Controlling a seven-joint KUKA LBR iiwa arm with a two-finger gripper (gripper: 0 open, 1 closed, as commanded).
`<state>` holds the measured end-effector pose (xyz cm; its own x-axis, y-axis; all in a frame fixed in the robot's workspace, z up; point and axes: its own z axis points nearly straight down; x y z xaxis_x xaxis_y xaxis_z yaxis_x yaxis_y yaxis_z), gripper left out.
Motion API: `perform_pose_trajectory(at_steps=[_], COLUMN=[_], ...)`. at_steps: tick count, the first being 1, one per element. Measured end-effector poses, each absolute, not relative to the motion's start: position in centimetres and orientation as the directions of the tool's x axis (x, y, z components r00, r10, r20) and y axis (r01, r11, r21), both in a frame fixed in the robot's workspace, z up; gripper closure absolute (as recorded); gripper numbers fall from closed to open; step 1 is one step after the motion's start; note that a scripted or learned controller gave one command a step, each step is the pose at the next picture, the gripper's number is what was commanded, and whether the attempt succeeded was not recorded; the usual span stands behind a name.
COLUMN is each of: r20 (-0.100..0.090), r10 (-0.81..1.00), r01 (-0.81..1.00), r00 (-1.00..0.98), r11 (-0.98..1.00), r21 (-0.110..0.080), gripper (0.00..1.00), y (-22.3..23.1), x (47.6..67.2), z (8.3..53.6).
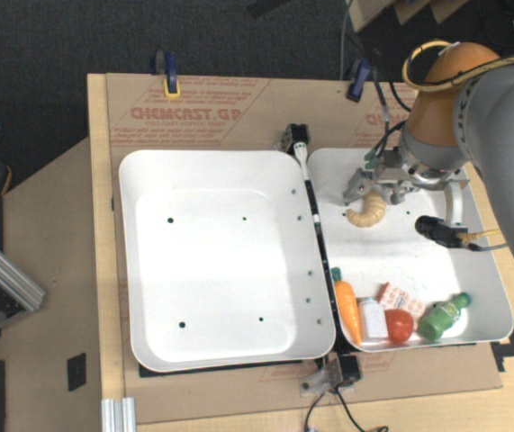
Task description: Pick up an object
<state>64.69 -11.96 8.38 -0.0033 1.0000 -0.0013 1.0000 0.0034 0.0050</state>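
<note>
You see the grey two-finger gripper (pixel 375 184) directly over the tan curved croissant (pixel 367 211) in the right white bin (pixel 401 257); its grip can't be judged; the croissant's long axis runs left-right.

Two bins sit side by side on the bench (pixel 103 196). In the right bin (pixel 401 268), a croissant (pixel 367 211) lies toward the back; a carrot (pixel 347 310), tomato (pixel 399 325) and bottle (pixel 442 318) line its front edge.

Two white bins (pixel 211 174) — one croissant (pixel 367 211), carrot (pixel 347 306), tomato (pixel 399 325), green bottle (pixel 442 318).
</note>
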Motion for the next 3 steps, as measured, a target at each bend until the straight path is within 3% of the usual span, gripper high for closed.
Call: perform_pose_trajectory(at_steps=[1,2,3], r20=[0.001,-0.001,0.002], r10=[1.0,1.0,1.0], r01=[1.0,1.0,1.0], r00=[-0.003,-0.002,-0.008], r11=[0.003,0.002,0.008], r21=[-0.001,0.002,0.011], gripper=[0.0,1.0,1.0], y=[-9.1,-9.3,-1.4], x=[64.6,64.6,63.7], z=[8.5,9.6,19.1])
